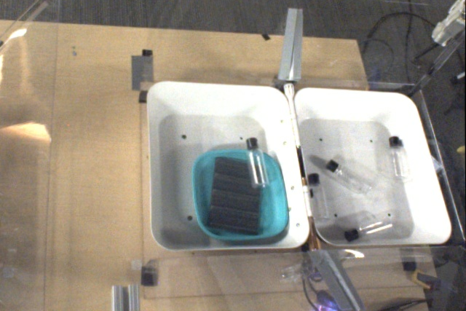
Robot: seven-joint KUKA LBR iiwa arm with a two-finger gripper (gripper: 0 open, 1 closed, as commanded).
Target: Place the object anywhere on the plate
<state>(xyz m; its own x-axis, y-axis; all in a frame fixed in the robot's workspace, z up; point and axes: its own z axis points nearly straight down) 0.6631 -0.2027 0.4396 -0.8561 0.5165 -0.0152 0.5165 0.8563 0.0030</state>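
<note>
Plate (211, 226): teal, in left bin (166, 156), under a dark ribbed block (234, 196).
Vial (255, 162): clear, black cap — on plate's right rim, beside block.
Right bin (429, 156): three more vials.

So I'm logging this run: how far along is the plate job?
One clear bottle already lies on the teal plate, beside the dark block. Nothing looks in hand. Three more bottles lie in the right bin, if they count.
</note>
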